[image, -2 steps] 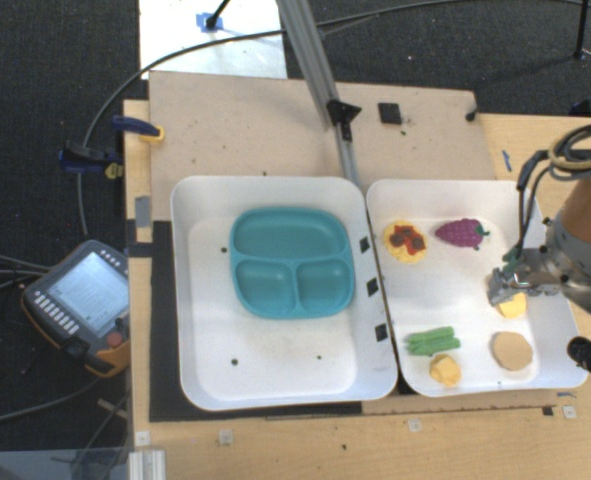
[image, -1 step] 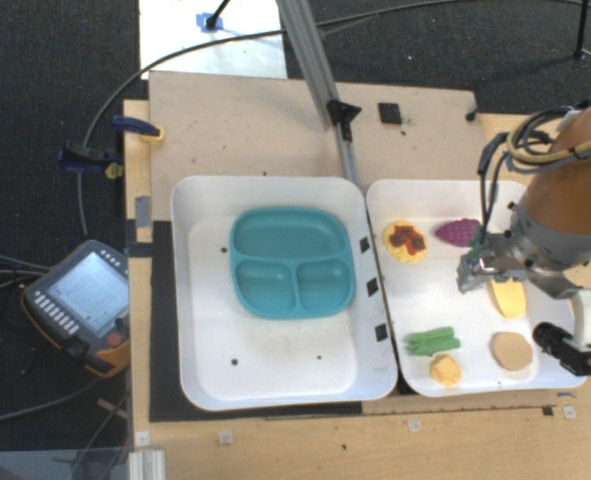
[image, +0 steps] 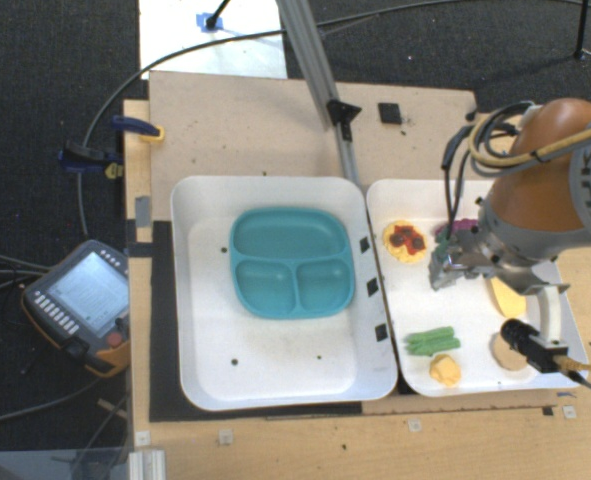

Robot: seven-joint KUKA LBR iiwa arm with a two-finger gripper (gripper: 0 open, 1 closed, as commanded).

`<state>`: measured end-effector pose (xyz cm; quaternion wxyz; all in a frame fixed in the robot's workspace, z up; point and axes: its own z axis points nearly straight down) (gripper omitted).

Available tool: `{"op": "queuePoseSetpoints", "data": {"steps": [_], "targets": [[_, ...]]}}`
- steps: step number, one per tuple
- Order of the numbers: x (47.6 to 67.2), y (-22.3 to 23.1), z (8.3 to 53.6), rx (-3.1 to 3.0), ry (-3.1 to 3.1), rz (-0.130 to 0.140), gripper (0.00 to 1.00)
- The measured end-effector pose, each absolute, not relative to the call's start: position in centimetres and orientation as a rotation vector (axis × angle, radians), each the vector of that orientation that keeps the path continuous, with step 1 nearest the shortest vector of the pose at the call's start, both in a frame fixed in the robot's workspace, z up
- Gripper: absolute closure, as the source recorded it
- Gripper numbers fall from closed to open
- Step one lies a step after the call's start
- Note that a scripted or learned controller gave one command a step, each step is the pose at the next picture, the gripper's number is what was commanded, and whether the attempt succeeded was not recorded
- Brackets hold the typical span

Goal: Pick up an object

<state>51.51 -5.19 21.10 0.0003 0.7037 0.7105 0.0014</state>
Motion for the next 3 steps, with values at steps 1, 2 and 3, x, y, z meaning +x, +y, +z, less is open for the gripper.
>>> {"op": "queuePoseSetpoints", "data": {"steps": [1, 2, 3], "targets": [[52.7, 0.0, 20.6, 2.209, 2.233, 0.005, 1.0], [52.4, 5.0, 21.8, 2.21, 2.233, 0.005, 1.0], [52.6, 10.7, 21.2, 2.21, 2.234, 0.003, 1.0]]}}
